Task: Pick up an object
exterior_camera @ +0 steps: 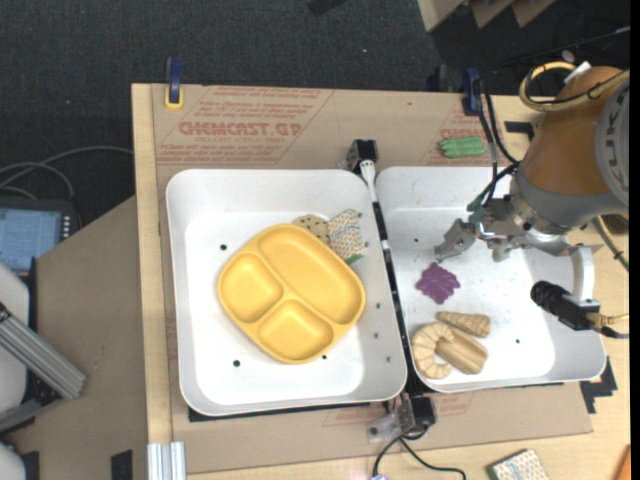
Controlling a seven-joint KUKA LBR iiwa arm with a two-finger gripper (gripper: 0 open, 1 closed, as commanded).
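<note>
Red "CHEMCAST GP" print on the brown protective sheet (250,118), smaller lines beneath apparently too blurred to read

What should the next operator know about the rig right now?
End effector: low over the right bin, near its far edge, with nothing between its fingers.
Right bin: purple piece at centre; beige cone and tan pieces near the front.
Left bin: yellow tray, with small patterned items behind it.
Done: nothing lifted yet.
Left: grasp and raise one object; the purple piece looks nearest.
</note>
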